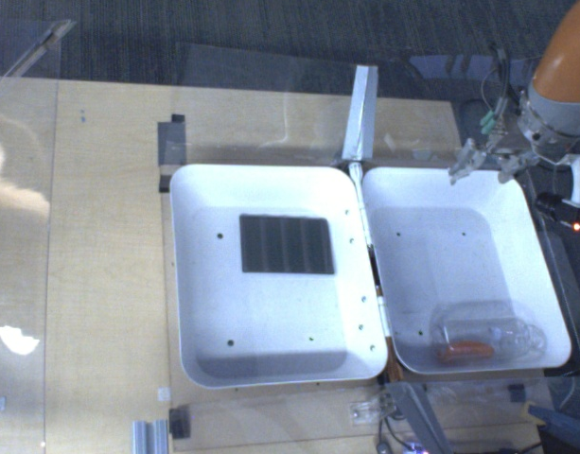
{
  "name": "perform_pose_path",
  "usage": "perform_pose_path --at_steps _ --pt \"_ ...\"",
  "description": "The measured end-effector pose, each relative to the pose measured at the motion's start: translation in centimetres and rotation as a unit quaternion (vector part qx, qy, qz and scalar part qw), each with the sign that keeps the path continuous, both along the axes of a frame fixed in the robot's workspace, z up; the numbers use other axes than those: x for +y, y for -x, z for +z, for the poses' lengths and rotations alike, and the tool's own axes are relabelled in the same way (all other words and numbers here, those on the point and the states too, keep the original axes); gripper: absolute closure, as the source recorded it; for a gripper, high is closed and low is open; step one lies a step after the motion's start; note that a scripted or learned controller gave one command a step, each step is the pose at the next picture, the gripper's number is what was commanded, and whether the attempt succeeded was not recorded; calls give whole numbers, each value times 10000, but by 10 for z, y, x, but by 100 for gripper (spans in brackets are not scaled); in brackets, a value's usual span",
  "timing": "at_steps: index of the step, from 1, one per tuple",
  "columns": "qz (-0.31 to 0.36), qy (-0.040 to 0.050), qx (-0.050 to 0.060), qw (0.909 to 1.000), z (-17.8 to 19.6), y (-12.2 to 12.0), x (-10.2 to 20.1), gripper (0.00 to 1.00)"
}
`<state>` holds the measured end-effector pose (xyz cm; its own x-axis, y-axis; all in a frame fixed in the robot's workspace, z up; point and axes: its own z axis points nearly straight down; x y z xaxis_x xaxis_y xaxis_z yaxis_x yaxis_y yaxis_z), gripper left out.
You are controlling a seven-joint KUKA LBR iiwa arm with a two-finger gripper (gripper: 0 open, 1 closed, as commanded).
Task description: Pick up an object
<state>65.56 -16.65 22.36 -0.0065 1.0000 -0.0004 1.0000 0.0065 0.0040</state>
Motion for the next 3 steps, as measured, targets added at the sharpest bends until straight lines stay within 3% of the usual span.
perform_pose_path --at_steps 1,2,3 --pt "-1571 -7 0 9876 5 83 3 0" --pt "-2189 -5 -10 9758 53 167 8 0" --pt "-4310 -10 -7 9023 102 167 -4 0"
